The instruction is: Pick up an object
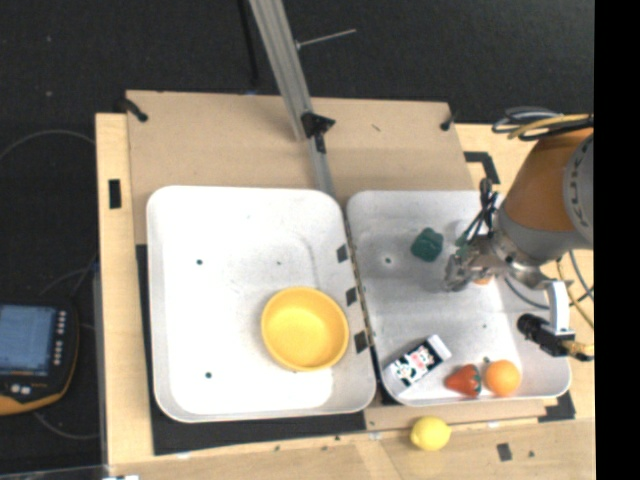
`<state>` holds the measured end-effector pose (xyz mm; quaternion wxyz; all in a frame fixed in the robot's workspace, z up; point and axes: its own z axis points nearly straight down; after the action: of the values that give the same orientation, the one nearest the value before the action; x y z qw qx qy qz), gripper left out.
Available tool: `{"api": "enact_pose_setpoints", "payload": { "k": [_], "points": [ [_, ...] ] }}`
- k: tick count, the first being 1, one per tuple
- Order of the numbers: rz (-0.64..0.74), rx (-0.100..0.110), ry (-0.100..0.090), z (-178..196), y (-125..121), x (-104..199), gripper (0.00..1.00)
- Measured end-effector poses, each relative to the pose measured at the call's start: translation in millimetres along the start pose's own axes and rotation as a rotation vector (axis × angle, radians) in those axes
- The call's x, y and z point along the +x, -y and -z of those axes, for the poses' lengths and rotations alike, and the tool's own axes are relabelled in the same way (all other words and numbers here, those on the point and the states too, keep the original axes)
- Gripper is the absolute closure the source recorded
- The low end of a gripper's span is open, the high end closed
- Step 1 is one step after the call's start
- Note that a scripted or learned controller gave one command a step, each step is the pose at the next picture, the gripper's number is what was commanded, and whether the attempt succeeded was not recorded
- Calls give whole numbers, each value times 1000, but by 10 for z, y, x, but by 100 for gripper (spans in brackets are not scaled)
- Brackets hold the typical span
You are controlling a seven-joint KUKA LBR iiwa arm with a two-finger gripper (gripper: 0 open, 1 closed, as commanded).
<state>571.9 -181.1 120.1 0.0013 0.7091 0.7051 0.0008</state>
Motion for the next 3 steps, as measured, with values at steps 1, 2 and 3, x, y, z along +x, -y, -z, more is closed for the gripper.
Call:
{"api": "enact_pose_setpoints", "payload": {
  "k": [1, 2, 3],
  "points": [
    [2, -5, 1, 578, 68, 23, 100],
    [9, -2, 1, 1181, 27, 64, 100],
    [10, -5, 1, 1723, 10, 53, 100]
  ]
}}
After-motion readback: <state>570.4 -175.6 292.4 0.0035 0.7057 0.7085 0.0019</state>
